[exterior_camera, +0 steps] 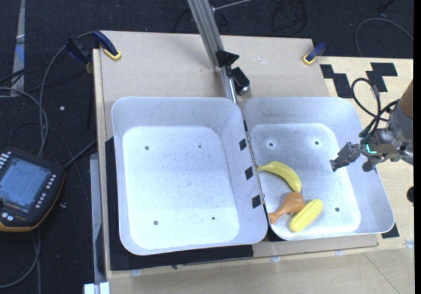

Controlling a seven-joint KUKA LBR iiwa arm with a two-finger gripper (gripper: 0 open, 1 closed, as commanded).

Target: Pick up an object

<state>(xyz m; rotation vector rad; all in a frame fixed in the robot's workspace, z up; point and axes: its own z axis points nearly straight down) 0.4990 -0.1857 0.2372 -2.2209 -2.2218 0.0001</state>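
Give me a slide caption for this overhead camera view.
End effector poised over the right bin, beside a banana, corn cob and orange drumstick toy; left bin alongside.

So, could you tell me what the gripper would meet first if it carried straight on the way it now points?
Probably the bare floor of the right bin. The gripper points left and slightly down over it; the banana lies nearer the camera, off that line, though depth is hard to judge.

- The arm (402,129) is cut off by your view's right edge.
- The gripper (355,156) is too small and dark for you to judge its finger gap.
- The corn (306,215) overlaps the orange toy (288,207), hiding its edge.
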